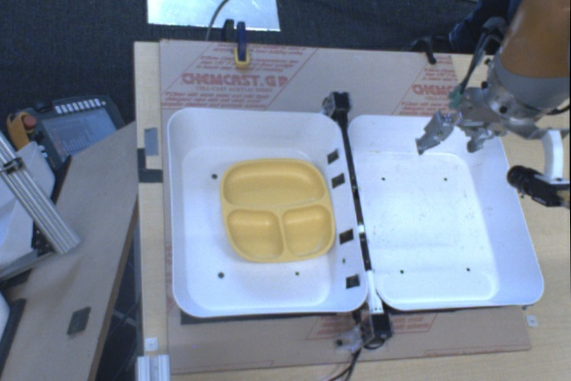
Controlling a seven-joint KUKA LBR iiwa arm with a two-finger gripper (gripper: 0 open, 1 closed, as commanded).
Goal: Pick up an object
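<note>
While the gripper (439, 131) hangs over the right bin (500, 281), jaws unreadable, the yellow tray (272, 210) lies well left of them; reaching across comes next.

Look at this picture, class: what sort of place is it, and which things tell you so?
Probably a robotics lab or test bench. Two white bins sit on a board, a grey-and-orange robot arm holds its tool above the right bin, and a control pendant lies at the left.
</note>
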